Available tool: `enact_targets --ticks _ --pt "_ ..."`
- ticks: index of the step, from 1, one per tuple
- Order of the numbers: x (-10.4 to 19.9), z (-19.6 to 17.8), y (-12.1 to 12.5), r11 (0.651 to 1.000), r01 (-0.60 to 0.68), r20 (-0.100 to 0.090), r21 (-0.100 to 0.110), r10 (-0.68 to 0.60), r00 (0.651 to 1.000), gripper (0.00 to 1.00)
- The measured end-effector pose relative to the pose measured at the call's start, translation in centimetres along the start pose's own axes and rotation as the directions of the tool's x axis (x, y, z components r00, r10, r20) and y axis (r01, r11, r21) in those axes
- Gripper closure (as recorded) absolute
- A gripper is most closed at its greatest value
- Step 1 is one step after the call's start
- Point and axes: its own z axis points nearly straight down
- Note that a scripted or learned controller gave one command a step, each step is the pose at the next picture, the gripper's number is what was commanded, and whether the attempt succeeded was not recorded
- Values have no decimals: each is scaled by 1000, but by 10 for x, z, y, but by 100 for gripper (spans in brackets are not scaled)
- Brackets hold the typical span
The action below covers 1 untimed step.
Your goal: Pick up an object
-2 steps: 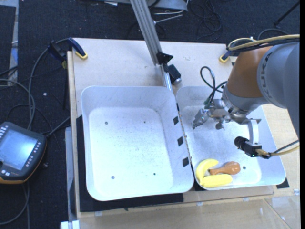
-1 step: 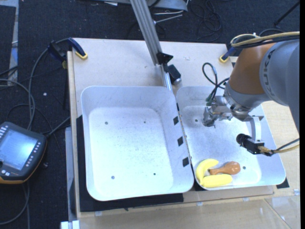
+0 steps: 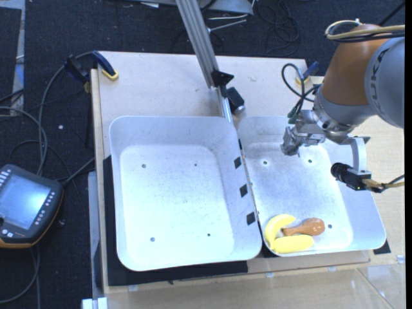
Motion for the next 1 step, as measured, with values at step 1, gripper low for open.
enact_targets --ticks 1 --pt "0 -46 1 1000 0 0 0 0 1000 100"
